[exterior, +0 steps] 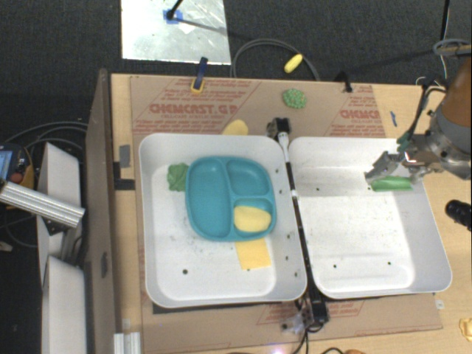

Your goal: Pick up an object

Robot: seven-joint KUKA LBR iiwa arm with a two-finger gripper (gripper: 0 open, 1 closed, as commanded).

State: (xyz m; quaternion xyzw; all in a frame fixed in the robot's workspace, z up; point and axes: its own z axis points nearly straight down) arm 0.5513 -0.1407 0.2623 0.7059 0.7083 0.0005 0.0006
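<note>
Gripper (389, 169) over right bin (369, 271), near its far right corner; jaws state: cannot tell. Green stick-shaped object (391, 185) just under the gripper. Left bin (158, 271) holds blue divided tray (221, 198) with yellow piece (251, 218).

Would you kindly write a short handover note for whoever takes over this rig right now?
Gripper: over the right bin's far right part, at a green stick-shaped object; a grasp cannot be confirmed.
Left bin: blue divided plate with a yellow piece in its near-right compartment, a green piece at its left edge, a yellow slice beside it.
Done: nothing visibly lifted.
Left: secure and lift one object.
</note>
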